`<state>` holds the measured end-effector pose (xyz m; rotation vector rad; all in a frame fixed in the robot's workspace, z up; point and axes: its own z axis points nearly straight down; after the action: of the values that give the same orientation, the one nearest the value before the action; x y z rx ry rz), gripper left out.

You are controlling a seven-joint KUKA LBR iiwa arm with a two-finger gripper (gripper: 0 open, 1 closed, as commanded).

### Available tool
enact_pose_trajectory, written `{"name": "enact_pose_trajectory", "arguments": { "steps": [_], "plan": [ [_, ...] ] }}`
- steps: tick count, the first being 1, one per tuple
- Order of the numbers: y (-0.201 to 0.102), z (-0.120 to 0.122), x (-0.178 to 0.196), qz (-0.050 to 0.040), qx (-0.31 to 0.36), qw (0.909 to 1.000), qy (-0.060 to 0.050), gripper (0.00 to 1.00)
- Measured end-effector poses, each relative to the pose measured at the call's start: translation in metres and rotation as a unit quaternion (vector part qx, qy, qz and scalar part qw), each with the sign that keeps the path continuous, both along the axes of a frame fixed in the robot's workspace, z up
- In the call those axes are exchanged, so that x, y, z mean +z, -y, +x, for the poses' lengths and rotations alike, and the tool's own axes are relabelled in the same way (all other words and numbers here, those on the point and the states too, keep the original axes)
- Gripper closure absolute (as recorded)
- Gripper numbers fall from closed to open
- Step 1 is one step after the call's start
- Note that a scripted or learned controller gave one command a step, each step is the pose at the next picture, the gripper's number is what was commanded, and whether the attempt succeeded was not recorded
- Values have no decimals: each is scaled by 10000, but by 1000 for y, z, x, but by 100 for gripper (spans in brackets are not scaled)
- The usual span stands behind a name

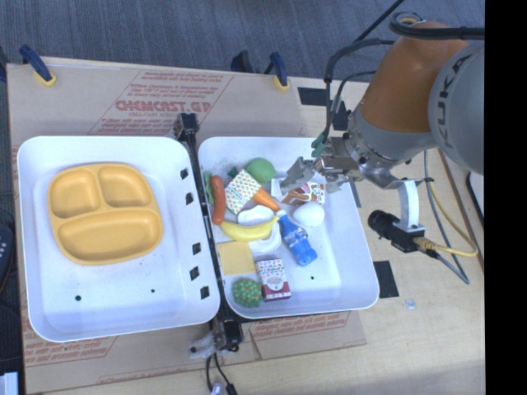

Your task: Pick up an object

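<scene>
Tool hovers at the right bin's 1 o'clock, can't tell its opening; I'd guess the white egg is light, slick, best pinched mid-body.

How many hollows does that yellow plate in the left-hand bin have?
3. The yellow plate has two smaller hollows side by side along its far edge, one left and one right, and one wide hollow across its near half. Nothing covers the plate, so none are hidden.
</scene>
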<state>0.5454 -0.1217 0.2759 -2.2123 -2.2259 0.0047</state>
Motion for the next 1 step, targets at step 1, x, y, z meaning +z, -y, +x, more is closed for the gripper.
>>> {"name": "enact_pose_trajectory", "arguments": {
  "steps": [1],
  "plan": [
    [39,64,-154,-17,289,9996,55,0]
  ]
}}
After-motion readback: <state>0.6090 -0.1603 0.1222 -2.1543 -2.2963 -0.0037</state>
